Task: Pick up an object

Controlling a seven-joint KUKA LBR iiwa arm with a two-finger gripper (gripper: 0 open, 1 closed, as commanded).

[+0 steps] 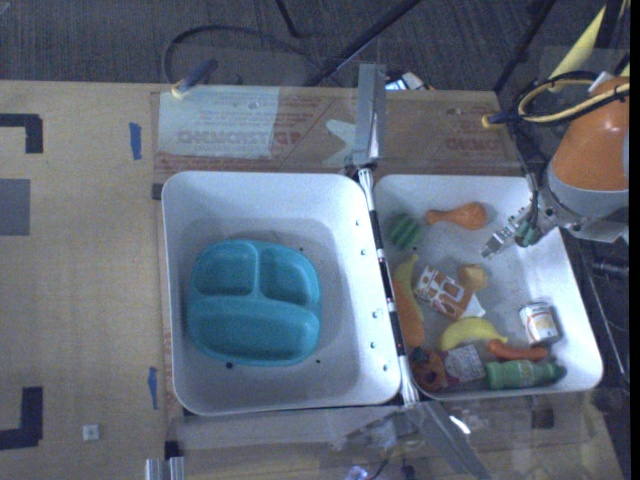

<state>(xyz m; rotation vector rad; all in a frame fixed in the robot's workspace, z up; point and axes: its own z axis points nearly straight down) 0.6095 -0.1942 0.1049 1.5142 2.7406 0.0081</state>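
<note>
Reaching from the right, pincer (510,236) hovers over right bin (580,298).

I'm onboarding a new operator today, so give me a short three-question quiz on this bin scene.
1. True or false: the teal divided plate lies in the left bin.
2. Which item lies nearest the gripper? A) drumstick B) green bottle C) small can
3. Fill in: the banana lies in the ___ bin.

Key: 1 true; 2 A; 3 right.
</note>
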